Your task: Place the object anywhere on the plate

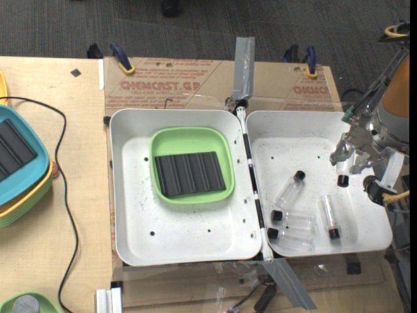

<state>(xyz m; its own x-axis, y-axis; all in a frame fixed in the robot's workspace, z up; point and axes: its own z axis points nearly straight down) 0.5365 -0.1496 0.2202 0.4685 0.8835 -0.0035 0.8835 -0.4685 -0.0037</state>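
- A stack of shallow plastic dishes, a teal one on top, sits on the pale wooden tabletop well to the left of the green plate, with a black cable looping past it.
- The left white shallow bin holds the square green plastic plate, which lies near the bin's middle and carries a dark ribbed insert; nothing else rests on the plate.
- To the right of the green plate, past the divider between the bins, the right white bin holds the task's objects: clear plastic vials with black caps. One slanted vial lies nearest the plate, a second vial lies toward the bin's front edge, and a third vial lies farther right (roughly upright in the view).
- Farthest right of the plate, the gripper hangs over the right bin's far-right side, above and just beside the third vial. I cannot tell whether it is released or clenched, and no vial shows in it.
- Judged from this, the task is at its start: a vial has yet to be picked, carried left across the divider and set on the green plate.
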